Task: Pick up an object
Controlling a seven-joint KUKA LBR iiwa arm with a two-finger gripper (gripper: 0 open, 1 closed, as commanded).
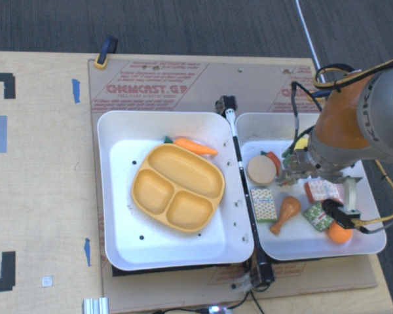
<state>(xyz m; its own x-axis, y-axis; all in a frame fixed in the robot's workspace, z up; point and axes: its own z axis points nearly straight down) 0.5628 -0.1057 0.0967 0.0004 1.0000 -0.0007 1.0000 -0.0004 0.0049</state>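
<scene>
While the arm (354, 120) leans in from the right, its wrist hangs low over the right bin (373, 244), where the small things lie crowded together, ready for picking. The pincer (293, 171) sits among them, just beside a round tan disc (261, 170); whether it is released or clenched I cannot tell, since the wrist covers it. Near it lie a drumstick (285, 213), a small patterned box (263, 205), a red and white packet (321, 190), a green packet (316, 217) and an orange ball (340, 235). In the left bin (114, 195) a yellow divided plate (177, 186) rests with a carrot (195, 146) at its far rim, well apart from the arm. Nothing looks lifted yet.
</scene>
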